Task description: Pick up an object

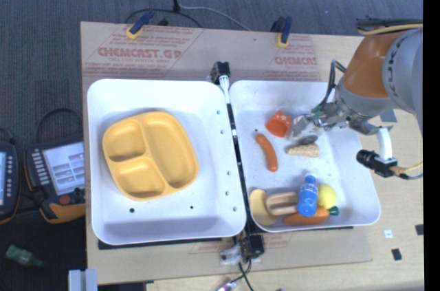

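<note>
My gripper (306,130) hangs low over the middle of the right bin (357,176), reaching in from the right. Just under its tips lies a pale corn cob (303,151). A red-orange piece (278,124) sits just left of the gripper. An orange sausage (267,151) lies further left. At the bin's near edge are a hot dog bun (276,203), a blue bottle (308,194), a yellow lemon (327,197) and an orange carrot (307,217). Nothing shows between the fingers.
The left bin (206,214) holds a yellow divided plate (148,154). A black bar (232,135) separates the two bins. Clamps (282,31) hold the cardboard at the back. A pendant and devices lie on the floor at left.
</note>
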